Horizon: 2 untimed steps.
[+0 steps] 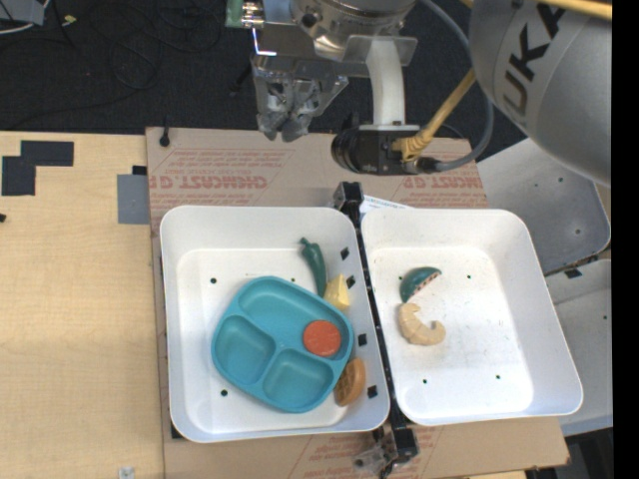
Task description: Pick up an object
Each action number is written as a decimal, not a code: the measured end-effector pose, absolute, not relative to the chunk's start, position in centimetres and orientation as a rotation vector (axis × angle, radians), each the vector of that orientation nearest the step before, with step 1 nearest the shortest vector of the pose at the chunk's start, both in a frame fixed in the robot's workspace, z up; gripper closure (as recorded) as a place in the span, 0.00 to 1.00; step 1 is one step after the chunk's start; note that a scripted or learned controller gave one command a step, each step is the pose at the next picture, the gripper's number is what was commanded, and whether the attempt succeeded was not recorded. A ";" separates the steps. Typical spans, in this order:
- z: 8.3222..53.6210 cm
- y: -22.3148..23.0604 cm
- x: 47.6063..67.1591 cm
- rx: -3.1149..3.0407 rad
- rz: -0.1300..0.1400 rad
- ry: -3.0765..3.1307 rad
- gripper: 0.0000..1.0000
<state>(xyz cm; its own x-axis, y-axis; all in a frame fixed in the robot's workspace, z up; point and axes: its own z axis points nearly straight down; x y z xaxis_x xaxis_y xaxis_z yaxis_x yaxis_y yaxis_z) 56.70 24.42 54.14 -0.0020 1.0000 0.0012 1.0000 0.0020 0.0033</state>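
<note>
My gripper (289, 123) hangs high above the bench, behind the far edge of the left bin (190, 267), with nothing between its fingers, which point down close together. In the left bin lies a teal divided tray (262, 352) with a red-orange round piece (321, 338) on it. A dark green pepper (314, 260), a pale yellow piece (338, 291) and a brown bun-like piece (349, 381) lie beside the tray. The right bin (519, 367) holds a teal wedge (419, 281) and a beige curved croissant-like piece (419, 326).
A cardboard sheet (220, 173) lies under both bins. The arm's grey body (544, 58) fills the upper right, with a yellow cable (444, 113) and a black base mount (374, 153) behind the bins. A wooden benchtop (70, 307) extends left.
</note>
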 end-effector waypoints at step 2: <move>53.7 24.3 50.7 2.222 -0.009 2.225 1.00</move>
